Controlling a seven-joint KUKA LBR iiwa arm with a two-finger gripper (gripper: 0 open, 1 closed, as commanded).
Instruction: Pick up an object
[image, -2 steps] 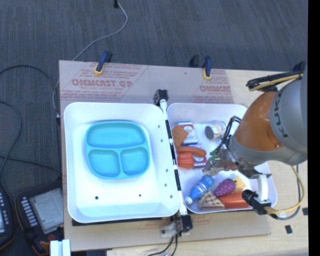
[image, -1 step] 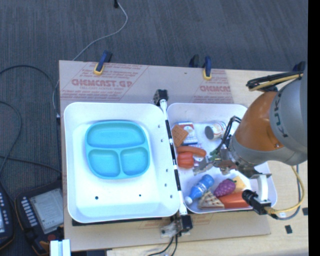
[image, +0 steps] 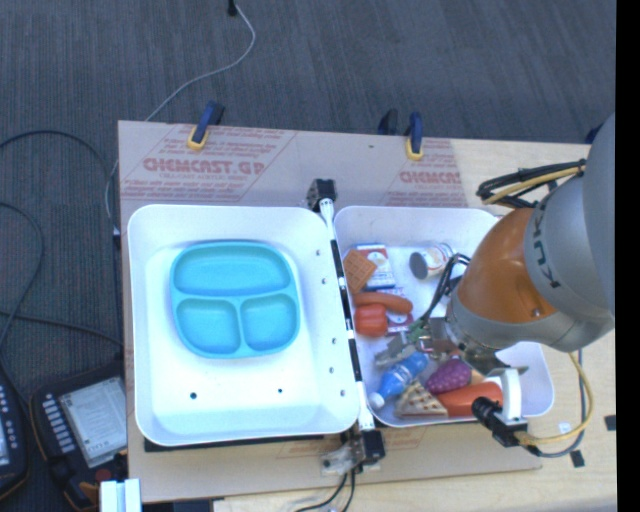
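The right bin (image: 540, 385) holds a jumble of toy food. A waffle-patterned orange piece (image: 360, 268) lies at its upper left, with a red sausage (image: 384, 303) and an orange-red piece (image: 371, 321) below it. A small silver can (image: 428, 262) lies near the back. Along the front sit a blue bottle (image: 400, 378), purple grapes (image: 449, 376), a pizza slice (image: 420, 402) and an orange carrot (image: 462, 398). My gripper (image: 418, 345) is low in the middle of this bin, just above the bottle and grapes, and my wrist hides much of it.
The left bin (image: 150, 400) holds a blue divided plate (image: 236, 298). A black hinge bar (image: 340, 300) runs between the bins. My arm's orange band (image: 505, 275) covers the right bin's right half. Clamps (image: 413, 135) sit at the bench's far edge.
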